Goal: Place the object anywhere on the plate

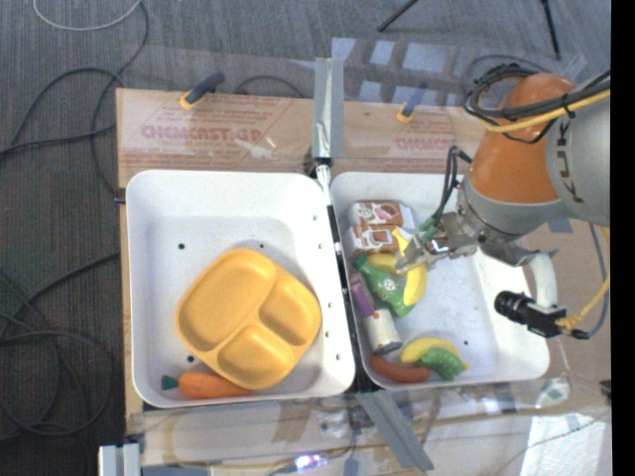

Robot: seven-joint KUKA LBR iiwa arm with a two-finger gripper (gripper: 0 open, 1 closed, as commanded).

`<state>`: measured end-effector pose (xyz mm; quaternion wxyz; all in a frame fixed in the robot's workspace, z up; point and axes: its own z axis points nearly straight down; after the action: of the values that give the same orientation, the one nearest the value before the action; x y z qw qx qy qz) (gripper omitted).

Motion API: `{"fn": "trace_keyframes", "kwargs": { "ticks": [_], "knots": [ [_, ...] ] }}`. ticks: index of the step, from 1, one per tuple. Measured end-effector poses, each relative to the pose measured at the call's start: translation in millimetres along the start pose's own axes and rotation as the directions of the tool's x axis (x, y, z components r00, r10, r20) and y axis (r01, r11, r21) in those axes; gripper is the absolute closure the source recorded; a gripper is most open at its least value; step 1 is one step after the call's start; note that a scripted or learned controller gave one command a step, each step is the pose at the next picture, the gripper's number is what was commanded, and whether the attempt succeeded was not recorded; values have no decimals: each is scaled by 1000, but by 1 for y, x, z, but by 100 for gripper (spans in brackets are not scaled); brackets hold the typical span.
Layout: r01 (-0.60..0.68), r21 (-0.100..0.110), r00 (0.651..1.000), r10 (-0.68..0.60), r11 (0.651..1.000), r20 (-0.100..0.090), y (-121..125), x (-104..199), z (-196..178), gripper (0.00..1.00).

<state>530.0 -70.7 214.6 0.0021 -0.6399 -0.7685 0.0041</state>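
Observation:
A yellow plate [250,315] with three compartments lies in the left bin [159,206]. My gripper [421,253] hangs low over the pile of toy food in the right bin [496,350]. It sits right at a yellow banana-like piece [416,284] and a green piece [382,281]. Whether anything is between its tips is hidden by the wrist. A brown and white carton [375,224] lies just to its left.
An orange carrot [206,386] lies in the left bin's front corner beside the plate. The right bin also holds a purple piece [361,296], a small can [384,332], a red piece [401,372] and a yellow-green piece [435,353]. A black cylinder [523,310] juts from the arm at the right.

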Motion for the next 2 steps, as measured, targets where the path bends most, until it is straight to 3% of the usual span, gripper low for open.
{"fn": "trace_keyframes", "kwargs": {
  "ticks": [1,2],
  "knots": [
    [192,-1,981,-192,981,-2,8,58,2,100],
    [148,2,989,-148,989,-2,16,150,35,100]
  ]
}}
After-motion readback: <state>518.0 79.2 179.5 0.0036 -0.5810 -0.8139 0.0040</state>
